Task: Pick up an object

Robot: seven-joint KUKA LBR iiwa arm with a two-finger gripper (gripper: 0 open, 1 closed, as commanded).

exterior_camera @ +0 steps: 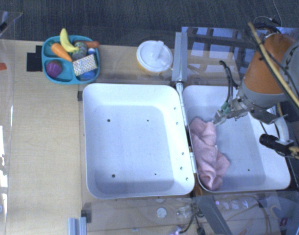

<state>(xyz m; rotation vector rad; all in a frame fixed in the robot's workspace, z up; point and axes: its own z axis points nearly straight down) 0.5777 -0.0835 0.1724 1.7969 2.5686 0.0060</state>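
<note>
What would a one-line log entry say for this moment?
phase: reaching | tool: above top end of pink cloth | cloth: crumpled in right bin, along its left wall | lifted: not yet

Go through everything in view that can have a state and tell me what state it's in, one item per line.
pink cloth: crumpled, lying along the right bin's left wall
gripper: just above the cloth's top end
right bin: holds the cloth
left bin: upright
blue tray: holds toy food
yellow container: lid on

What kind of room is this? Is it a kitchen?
Probably a robot lab, not a kitchen. A robot arm reaches over two white bins on a bench, a pink cloth lies in the right one, and a tray of toy food sits nearby.
</note>
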